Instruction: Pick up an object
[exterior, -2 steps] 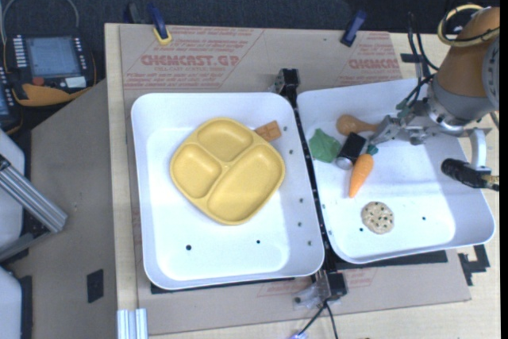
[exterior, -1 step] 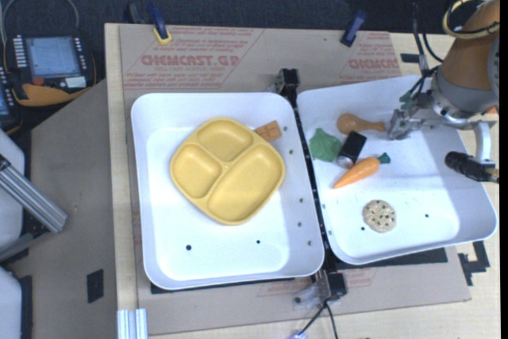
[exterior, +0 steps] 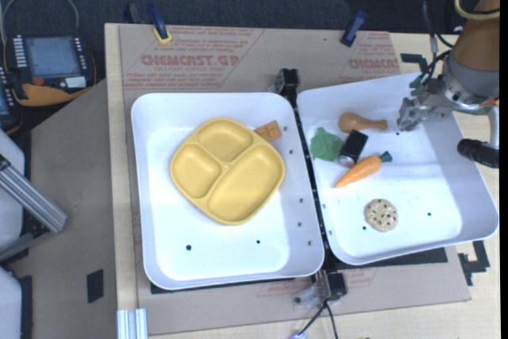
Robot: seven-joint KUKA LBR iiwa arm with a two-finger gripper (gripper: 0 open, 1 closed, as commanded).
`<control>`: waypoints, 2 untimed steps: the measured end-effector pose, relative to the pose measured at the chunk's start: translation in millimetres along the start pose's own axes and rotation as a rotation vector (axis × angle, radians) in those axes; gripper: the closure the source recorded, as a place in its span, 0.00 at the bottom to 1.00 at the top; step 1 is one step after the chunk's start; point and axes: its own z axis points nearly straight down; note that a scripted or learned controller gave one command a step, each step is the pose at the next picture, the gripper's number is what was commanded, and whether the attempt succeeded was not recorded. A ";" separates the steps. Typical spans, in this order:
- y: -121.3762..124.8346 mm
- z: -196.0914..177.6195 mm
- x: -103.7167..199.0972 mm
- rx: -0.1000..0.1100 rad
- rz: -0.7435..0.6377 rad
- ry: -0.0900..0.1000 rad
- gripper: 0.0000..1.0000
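A yellow divided plate (exterior: 228, 169) fills the left bin (exterior: 151, 250); in the right bin (exterior: 468, 210), near its far edge, a tan wooden piece (exterior: 362, 122) lies lengthwise, pointing toward the gripper (exterior: 408, 118) just right of it; finger spread impossible to judge

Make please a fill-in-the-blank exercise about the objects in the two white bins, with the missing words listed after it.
1. The yellow divided plate lies in the ____ bin of the camera view.
2. The round cookie lies nearer the camera than the ____ carrot.
3. The yellow plate has ____ compartments.
4. The tool hovers over the right bin, beside the tan ____-shaped toy.

Missing words: left; orange; three; drumstick
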 end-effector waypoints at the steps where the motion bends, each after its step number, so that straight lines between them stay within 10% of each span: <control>1: 1.4 -45.7 5.5 -0.001 0.000 0.000 1.00; 2: 2.7 -71.8 5.3 0.001 0.001 0.000 1.00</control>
